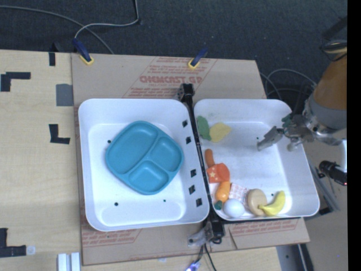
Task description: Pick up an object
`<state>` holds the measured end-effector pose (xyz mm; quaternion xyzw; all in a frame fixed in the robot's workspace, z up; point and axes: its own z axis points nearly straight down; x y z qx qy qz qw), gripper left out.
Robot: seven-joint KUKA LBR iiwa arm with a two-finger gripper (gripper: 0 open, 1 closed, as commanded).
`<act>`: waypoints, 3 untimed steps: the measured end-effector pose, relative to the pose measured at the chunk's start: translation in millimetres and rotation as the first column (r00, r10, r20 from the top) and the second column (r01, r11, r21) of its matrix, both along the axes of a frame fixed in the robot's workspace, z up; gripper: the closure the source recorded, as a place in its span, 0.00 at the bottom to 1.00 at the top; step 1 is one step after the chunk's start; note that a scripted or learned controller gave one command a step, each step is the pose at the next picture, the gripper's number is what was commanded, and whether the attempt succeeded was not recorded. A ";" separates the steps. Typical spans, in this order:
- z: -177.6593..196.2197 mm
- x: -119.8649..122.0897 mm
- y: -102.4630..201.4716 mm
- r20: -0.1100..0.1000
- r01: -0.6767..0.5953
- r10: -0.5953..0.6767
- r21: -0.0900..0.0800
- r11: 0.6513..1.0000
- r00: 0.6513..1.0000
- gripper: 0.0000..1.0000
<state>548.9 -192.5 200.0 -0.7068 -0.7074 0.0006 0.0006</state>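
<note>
My gripper [280, 140] hangs over the right part of the right bin [293, 168], its two grey fingers spread apart with nothing between them. Small toy foods lie in that bin: a green piece [203, 127] and a yellow piece [219, 131] at the upper left, an orange carrot [209, 157], a red-orange block [218, 173], an orange piece [223, 192], a white egg [233, 208], a tan round piece [256, 200] and a yellow banana [273, 204] along the lower edge. All of them lie well left of or below the gripper.
The left bin [93, 151] holds a blue divided plate [145, 157]. A black divider with clips [194, 151] runs between the bins. Cardboard lies under both bins, with clamps [84, 54] at the back. The arm's orange band [333, 86] is at the right.
</note>
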 end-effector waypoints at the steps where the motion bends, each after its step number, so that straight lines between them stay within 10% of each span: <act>1: -55.5 38.7 55.9 -0.001 -0.002 0.002 0.002 1.000 1.000 0.00; 3: -114.4 114.0 95.2 0.003 0.001 -0.001 -0.004 1.000 1.000 0.00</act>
